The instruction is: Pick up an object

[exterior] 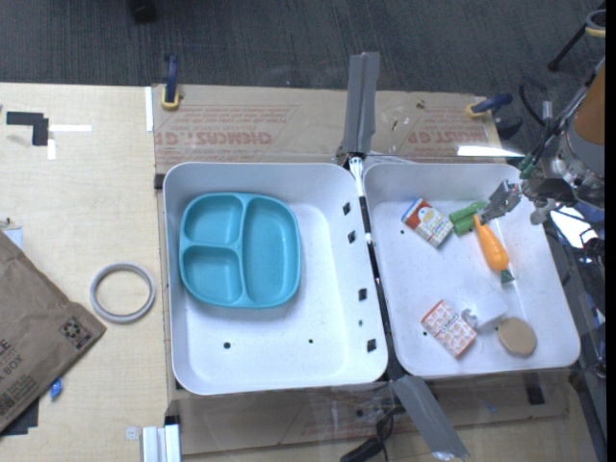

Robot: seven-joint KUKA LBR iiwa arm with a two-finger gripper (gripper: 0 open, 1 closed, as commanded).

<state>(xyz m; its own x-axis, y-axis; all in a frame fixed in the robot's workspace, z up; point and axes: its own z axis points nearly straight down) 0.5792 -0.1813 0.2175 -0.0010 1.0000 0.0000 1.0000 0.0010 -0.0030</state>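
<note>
Gripper [504, 200] sits at upper right of right bin [563, 287]; cannot tell its opening or any hold. Carrot [491, 245] lies just below-left, long axis running toward bin's lower right.

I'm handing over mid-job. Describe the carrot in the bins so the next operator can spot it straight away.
Look at the right bin of the two white ones, in its upper right part, just below the gripper. The carrot lies there at a slant, its green top beside a small carton. It is the one long orange thing; the other carton and the tan disc sit lower down.
</note>
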